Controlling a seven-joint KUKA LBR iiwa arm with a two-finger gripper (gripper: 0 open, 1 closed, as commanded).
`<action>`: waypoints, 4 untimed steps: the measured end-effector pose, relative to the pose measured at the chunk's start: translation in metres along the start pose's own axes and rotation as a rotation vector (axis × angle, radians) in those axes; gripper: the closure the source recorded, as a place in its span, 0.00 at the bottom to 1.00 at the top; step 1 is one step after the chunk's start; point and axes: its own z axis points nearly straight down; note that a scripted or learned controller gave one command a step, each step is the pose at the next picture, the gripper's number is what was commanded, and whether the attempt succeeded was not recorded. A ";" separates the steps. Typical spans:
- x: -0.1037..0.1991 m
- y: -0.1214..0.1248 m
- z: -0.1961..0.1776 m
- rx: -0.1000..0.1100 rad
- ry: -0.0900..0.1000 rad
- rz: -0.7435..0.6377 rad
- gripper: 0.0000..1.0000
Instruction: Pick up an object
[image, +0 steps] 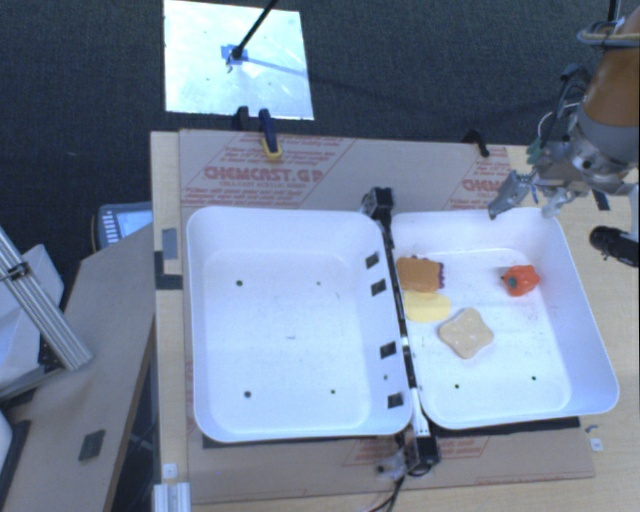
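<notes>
My gripper (528, 196) hangs over the far rim of the right bin (590, 370), open, its two grey fingers spread wide with nothing between them. In that bin lie a small red-orange object (519, 280) near the far right, an orange-brown block with a purple edge (420, 274) by the left wall, a flat yellow piece (428, 308) just below it, and a tan bread-like piece (465, 333) in the middle. The red-orange object lies nearest the gripper, below it in the view.
The left bin (200, 330) sits beside the right one, joined by a black clamp strip (392, 300). A yellow-and-blue clamp (268, 135) stands at the bench's far edge. A shiny metal plate (238, 60) lies beyond the bench.
</notes>
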 end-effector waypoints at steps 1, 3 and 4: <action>0.000 0.001 -0.012 -0.004 0.000 -0.003 1.00; 0.119 0.018 -0.205 -0.021 0.001 -0.007 1.00; 0.193 0.012 -0.259 -0.008 0.004 -0.009 1.00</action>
